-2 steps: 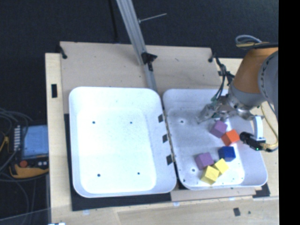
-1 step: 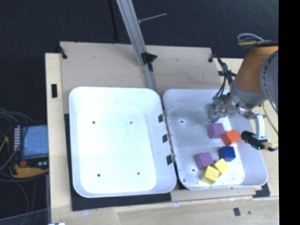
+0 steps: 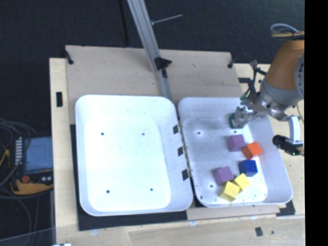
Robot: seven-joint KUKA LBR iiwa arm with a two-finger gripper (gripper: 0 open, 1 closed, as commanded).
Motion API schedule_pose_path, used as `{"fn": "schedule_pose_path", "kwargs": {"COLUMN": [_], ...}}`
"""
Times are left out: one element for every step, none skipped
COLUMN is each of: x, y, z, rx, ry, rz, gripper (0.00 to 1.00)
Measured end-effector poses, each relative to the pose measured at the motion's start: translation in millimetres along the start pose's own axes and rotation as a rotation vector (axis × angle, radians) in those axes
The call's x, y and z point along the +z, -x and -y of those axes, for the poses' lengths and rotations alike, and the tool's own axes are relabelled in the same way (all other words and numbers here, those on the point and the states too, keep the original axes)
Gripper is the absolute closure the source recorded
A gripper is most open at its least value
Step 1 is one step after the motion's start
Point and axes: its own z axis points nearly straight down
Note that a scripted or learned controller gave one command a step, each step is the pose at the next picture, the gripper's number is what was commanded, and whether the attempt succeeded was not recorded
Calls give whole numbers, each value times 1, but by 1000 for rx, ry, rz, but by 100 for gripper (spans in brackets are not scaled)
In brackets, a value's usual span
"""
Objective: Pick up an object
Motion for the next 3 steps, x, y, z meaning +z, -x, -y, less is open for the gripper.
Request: {"fn": "schedule_pose_path", "kwargs": {"x": [-53,-68,-60], "y": [10,11,-42], "z": [4,3,20], "rx": [-1,-5,-8], "ry": [1,-2,-6], "rz": [1,-1,-3], "gripper": [100,100,100]}}
